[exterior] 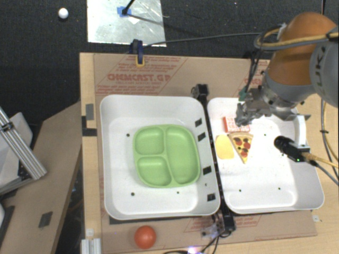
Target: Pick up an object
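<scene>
Table [69,157]: light brown surface, covered by a protective board [159,73] printed with red "CHEMCAST GP" lettering. Behind the table: black backdrop [32,62] bearing a reflective silver sheet [124,15] with a blue clip [124,10]. White ball [63,13] at upper left. Aluminium extrusion [18,144] at left edge. Lighting: even, diffuse, soft shadows.

Pizza slice [243,145] flat, right bin [275,194]

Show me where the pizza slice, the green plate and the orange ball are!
pizza slice [243,144]: camera view, on its topped middle, in the right bin.
green plate [166,155]: camera view, on the divider between compartments, in the left bin.
orange ball [144,236]: camera view, on its middle, before the bins.
</scene>
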You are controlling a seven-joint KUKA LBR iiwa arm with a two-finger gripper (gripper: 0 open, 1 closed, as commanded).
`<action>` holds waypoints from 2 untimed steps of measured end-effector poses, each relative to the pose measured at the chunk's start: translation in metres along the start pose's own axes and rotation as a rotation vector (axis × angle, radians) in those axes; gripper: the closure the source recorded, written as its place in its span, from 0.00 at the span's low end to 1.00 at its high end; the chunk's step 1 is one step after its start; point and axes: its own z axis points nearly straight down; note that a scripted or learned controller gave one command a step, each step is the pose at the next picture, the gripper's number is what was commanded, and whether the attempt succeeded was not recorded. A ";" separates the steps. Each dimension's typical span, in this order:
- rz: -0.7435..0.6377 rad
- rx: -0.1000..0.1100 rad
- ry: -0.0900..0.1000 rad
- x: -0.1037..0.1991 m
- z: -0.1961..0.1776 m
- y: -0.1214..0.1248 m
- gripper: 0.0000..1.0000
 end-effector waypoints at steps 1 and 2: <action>-0.002 0.001 0.001 0.058 0.014 0.008 1.00; -0.002 0.000 0.001 0.115 0.012 0.001 1.00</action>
